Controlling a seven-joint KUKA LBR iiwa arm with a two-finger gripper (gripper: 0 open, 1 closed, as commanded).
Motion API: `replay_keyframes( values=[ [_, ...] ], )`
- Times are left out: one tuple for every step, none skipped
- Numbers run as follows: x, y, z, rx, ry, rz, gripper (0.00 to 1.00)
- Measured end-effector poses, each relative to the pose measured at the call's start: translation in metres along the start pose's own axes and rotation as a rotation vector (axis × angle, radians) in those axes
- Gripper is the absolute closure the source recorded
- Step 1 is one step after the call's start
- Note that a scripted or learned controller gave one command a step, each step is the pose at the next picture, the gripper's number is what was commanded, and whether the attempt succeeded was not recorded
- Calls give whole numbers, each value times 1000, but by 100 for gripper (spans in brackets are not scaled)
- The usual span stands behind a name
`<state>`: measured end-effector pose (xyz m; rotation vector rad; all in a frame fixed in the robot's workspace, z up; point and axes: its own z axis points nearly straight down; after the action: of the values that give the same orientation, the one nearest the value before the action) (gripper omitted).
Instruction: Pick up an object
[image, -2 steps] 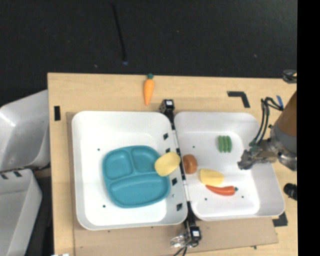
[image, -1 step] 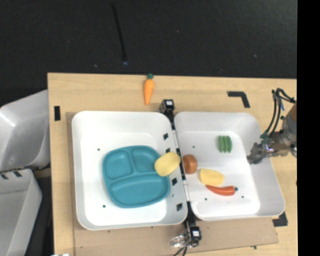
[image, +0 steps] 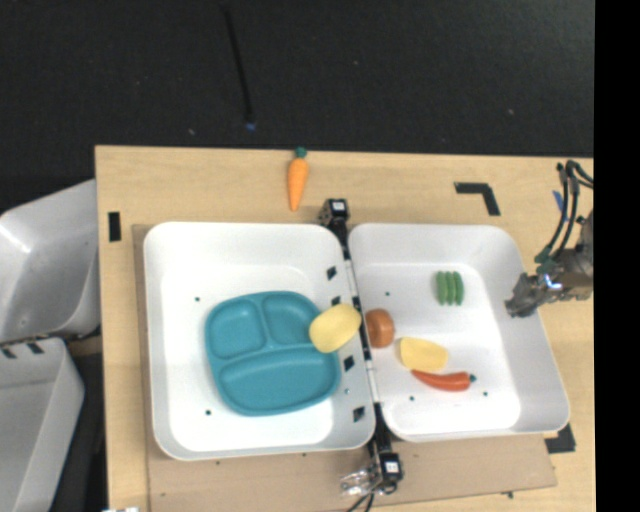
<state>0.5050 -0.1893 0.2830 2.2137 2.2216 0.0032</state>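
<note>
Hand (image: 524, 300) hovers at right bin (image: 500, 420) edge, above toy foods

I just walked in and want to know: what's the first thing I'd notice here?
Probably the big blue divided plate in the left bin, with a yellow lemon-like toy perched on its right edge. Next, the colourful toy food in the right bin, and a lone carrot lying on the wooden bench above the bins.

Light wooden tabletop (image: 200, 185), two shallow white plastic bins side by side on it, left bin (image: 165, 330), right bin (image: 500, 260), small orange toy carrot (image: 297, 180) lying beyond the left bin's far edge, black corner marks (image: 478, 195) on the wood
</note>
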Motion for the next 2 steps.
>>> replay_keyframes(
  values=[
    [42,26,13,4,1,-2,100],
    [97,52,12,3,2,-4,100]
  ],
)
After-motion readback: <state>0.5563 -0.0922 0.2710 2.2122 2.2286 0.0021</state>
